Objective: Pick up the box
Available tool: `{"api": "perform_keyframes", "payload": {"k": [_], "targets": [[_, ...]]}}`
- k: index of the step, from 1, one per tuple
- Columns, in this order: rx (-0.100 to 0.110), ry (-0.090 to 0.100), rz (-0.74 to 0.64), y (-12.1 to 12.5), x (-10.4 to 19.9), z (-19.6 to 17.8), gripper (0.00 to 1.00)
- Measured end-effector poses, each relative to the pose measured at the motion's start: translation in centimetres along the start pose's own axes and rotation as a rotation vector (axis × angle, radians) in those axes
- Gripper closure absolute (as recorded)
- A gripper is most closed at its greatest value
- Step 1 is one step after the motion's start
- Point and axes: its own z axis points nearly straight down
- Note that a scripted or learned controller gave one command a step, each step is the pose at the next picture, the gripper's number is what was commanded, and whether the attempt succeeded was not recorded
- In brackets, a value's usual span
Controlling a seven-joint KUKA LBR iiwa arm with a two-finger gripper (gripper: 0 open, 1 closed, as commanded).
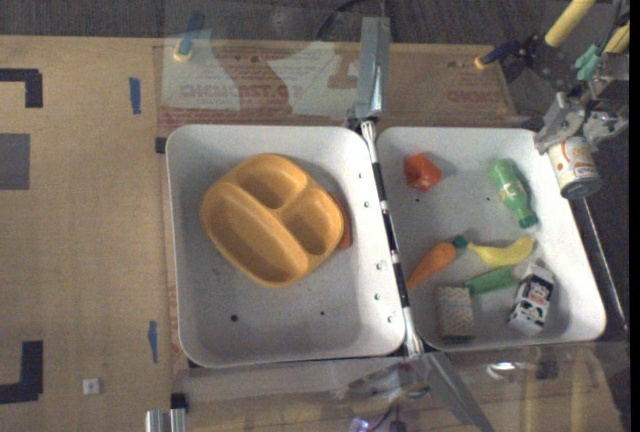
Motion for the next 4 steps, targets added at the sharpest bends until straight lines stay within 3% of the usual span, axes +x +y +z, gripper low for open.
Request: {"api": "perform_keyframes", "payload": {"k": [1,2,3,4], "targets": [[-0.003,-0.001,-0.191,1.2,-6.5,-1.5,1.00],[-0.003,-0.001,-0.193,1.2,-6.4,-1.5,0.00],[0.002,0.002,-0.130,-2.9,2.2,15.0,0.00],[0.001,0.001,0.094,5.2,2.0,16.5,0.00]]}}
